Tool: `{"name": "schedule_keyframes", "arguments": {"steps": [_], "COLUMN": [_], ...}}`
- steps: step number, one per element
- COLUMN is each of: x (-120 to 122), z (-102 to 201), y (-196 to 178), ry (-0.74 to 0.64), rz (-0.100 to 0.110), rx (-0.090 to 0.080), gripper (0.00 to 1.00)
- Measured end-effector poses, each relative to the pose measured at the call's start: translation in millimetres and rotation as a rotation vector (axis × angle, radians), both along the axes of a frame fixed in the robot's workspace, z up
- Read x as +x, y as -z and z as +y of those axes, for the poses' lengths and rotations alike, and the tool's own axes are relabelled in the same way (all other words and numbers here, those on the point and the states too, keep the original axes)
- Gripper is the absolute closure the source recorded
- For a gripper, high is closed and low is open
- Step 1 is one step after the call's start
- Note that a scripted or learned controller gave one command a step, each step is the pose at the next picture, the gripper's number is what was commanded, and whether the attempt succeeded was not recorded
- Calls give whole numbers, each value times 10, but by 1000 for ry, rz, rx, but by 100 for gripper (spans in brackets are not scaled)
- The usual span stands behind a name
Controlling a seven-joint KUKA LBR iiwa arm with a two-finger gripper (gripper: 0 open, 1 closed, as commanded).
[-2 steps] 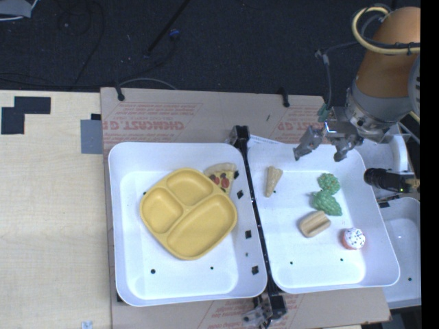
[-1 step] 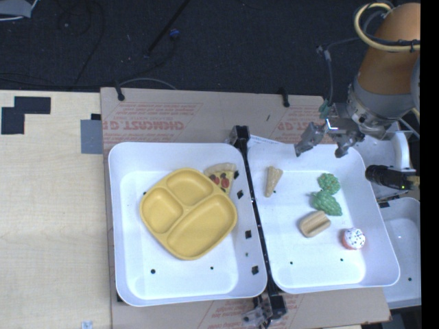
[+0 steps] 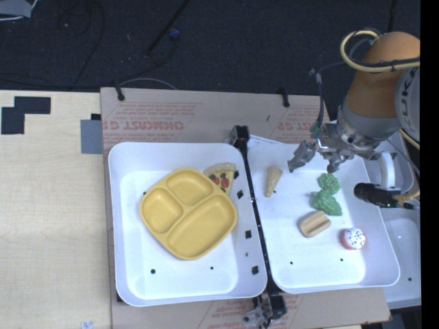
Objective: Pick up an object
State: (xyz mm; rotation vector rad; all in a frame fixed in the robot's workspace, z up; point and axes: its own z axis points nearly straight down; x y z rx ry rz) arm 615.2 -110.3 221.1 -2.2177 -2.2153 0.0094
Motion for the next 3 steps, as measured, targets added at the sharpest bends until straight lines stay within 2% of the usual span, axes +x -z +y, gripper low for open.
{"name": "schedule_keyframes", "arguments": {"steps": [2,3], "x": [94,97], "z": [91,79], "y": [971,849], "ry": [-2,1], "rz": [-3,-4], "rx": [0,-1], "gripper": [0,100]}}
